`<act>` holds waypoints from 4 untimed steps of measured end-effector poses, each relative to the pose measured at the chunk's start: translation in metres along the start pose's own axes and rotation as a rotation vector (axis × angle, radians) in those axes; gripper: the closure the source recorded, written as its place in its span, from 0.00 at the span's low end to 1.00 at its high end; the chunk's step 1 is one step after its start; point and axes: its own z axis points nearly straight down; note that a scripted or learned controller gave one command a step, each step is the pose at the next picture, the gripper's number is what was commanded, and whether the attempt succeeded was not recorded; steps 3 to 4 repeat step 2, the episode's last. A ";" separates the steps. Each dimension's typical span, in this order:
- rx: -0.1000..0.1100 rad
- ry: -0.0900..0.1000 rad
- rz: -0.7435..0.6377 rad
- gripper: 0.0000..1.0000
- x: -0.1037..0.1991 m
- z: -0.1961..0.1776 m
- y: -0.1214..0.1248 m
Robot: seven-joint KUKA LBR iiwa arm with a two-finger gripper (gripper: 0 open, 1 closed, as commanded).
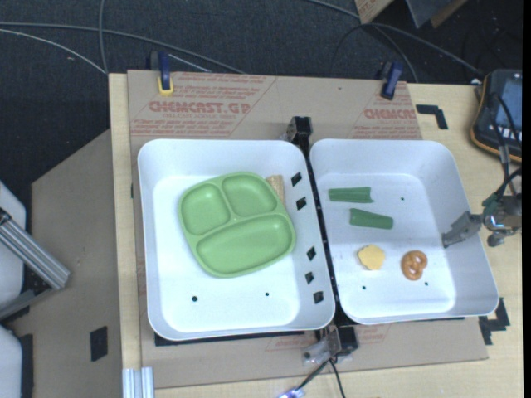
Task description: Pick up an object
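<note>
Gripper (pixel 458 232) at the right rim of the right bin (pixel 431 157), nothing visibly between its fingers.

How far the fingers are open cannot be told: a grey tip reaches in over the bin's right wall, and the rest of the metal hardware sits just outside the rim at the view's right edge. Four small things lie apart on the right bin's floor: a dark green piece (pixel 349 194) toward the far side, a second green piece (pixel 370 219) just nearer than it, a yellow piece (pixel 372 258) near the middle, and an orange pretzel-shaped piece (pixel 413 264) to its right, closest to the grey tip but not touching it. In the left bin (pixel 166 288) rests a light green divided plate (pixel 238 224), with a small tan item (pixel 275 186) at its far right edge.
</note>
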 end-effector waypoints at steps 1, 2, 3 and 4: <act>-0.012 -0.004 -0.004 0.00 0.001 -0.006 0.003; -0.008 -0.001 -0.004 0.00 0.004 0.037 -0.001; -0.008 -0.001 -0.004 0.00 0.004 0.037 -0.001; -0.008 -0.001 -0.004 0.00 0.004 0.037 -0.001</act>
